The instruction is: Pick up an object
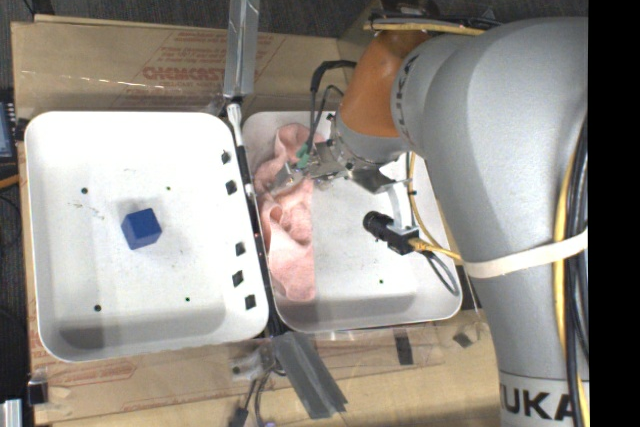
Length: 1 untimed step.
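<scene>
The crumpled pink fabric cloth (285,215) lies lengthwise along the right white bin's (400,300) left wall. The hand (305,160) is at the cloth's upper end; its opening cannot be determined.

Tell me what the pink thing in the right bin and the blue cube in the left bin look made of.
Pink thing: soft cloth, likely; matte, crumpled into folds along the bin's left wall. Blue cube: rigid, probably foam or plastic; flat faces, crisp edges, even matte colour.
</scene>
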Available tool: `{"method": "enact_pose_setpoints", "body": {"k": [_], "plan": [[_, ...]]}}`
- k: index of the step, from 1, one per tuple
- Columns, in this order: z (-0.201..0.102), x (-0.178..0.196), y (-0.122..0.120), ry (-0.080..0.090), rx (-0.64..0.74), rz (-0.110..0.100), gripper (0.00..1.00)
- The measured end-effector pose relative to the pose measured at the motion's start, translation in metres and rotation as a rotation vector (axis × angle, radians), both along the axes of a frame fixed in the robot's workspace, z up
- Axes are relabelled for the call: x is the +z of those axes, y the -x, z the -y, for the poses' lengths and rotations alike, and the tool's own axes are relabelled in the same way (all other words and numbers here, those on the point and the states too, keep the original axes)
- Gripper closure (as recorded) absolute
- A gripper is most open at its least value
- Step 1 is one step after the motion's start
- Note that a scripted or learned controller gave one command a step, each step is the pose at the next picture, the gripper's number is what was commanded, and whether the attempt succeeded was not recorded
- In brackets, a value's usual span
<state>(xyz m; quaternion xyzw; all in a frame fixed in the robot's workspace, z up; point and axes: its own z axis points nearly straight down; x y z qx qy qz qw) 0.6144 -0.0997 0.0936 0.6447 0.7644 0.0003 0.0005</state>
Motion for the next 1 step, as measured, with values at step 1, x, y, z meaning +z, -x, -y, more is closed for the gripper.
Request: {"method": "enact_pose_setpoints", "body": {"k": [1], "plan": [[0.0056, 0.0001, 0.0628, -0.001, -0.010, -0.001, 0.00]]}}
